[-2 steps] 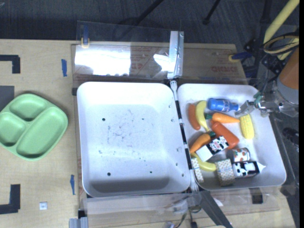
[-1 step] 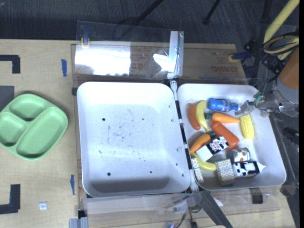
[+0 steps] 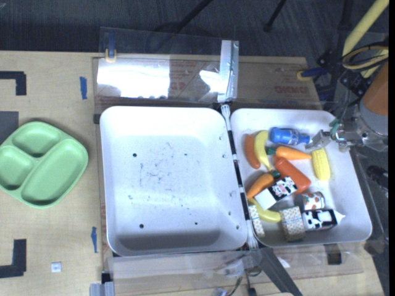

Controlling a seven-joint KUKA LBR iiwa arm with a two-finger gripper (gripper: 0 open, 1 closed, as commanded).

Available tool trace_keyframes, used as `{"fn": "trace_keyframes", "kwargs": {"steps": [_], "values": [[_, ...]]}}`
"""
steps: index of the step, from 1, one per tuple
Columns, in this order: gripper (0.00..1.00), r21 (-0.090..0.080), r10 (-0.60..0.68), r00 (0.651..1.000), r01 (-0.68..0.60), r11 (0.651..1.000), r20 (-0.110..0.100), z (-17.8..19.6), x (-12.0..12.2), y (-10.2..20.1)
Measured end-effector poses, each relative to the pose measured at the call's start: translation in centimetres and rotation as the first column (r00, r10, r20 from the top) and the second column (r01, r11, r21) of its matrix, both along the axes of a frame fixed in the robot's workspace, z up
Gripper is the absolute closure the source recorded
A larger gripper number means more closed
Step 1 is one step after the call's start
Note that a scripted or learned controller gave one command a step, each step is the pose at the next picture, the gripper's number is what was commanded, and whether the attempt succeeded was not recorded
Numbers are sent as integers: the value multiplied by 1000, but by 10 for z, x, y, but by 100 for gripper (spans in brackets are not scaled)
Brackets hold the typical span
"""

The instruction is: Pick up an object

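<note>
A pale wooden bench [image 3: 49,239] is standing over dark carpet [image 3: 62,11], with black tape marks along its left edge and blue tape strips nearby. At far left one green divided plate [image 3: 40,163] is resting on the wood. Beside it two white bins are sitting side by side: the left bin [image 3: 166,177] is showing only faint scuffs, and a sheet of clear plastic [image 3: 166,73] is glaring behind it. The right bin [image 3: 355,227] is holding a jumble of toy food: two bananas [image 3: 262,148], three carrots [image 3: 293,154], one ear of corn [image 3: 320,163], one blue can [image 3: 289,135], two cow-patterned boxes [image 3: 321,219] and a roll of tape [image 3: 292,221]. At right the gripper [image 3: 327,137] is hovering beside the can and corn; whether its fingers are open, I cannot tell.
</note>
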State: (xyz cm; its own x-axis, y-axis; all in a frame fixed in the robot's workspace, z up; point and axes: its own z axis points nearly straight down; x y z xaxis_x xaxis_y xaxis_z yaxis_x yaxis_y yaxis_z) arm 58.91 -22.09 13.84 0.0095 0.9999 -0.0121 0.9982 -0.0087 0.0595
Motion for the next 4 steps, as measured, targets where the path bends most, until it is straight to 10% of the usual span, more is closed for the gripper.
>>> {"fn": "trace_keyframes", "kwargs": {"steps": [3, 4], "values": [[0, 4, -67, 998, 67, 998, 2, 0, 1, 1], [100, -21, -75, 997, 75, 997, 11, 16, 0, -11]]}}
